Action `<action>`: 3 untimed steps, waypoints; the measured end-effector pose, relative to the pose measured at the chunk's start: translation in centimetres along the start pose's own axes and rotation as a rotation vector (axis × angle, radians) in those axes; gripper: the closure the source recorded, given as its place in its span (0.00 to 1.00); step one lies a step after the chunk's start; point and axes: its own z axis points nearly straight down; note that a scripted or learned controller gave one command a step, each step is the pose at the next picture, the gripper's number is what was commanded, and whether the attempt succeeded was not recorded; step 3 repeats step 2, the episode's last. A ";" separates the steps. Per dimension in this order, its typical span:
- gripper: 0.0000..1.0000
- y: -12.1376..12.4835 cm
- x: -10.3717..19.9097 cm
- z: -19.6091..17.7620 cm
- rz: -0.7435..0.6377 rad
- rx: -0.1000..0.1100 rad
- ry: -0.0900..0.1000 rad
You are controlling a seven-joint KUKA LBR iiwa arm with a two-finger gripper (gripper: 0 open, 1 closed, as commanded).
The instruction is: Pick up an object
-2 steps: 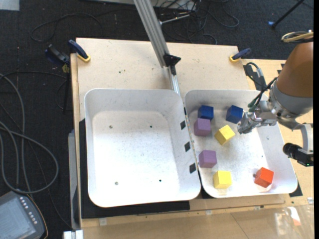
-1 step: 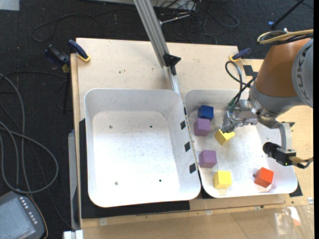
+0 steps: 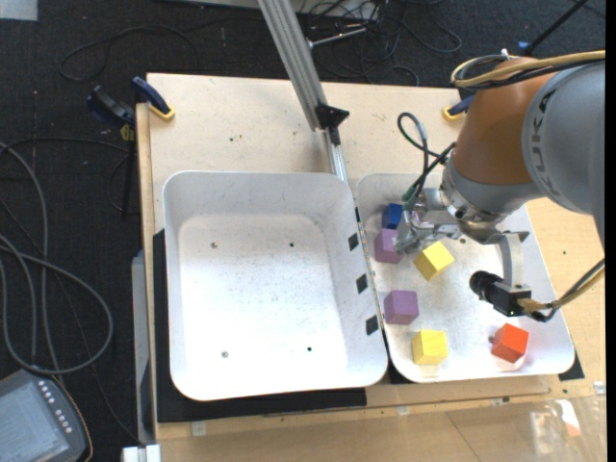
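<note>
Arm (image 3: 520, 133) reaches into right bin (image 3: 549, 349), jaws (image 3: 412, 235) low over the blocks near its left wall. Can't tell if jaws are apart or together. Purple block (image 3: 387, 246) touching or just beside them, blue block (image 3: 392, 216) right behind. Yellow block (image 3: 434, 259) near. Second purple (image 3: 401, 306), second yellow (image 3: 429, 346), orange block (image 3: 510, 343) lie apart toward front. Left bin (image 3: 192, 200) on counter (image 3: 241, 123).
</note>
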 end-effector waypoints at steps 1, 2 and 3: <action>1.00 -0.3 5.2 -0.2 -0.001 0.001 0.000; 1.00 0.8 10.6 -0.7 -0.001 -0.002 0.000; 1.00 0.8 10.6 -0.7 -0.001 -0.002 0.000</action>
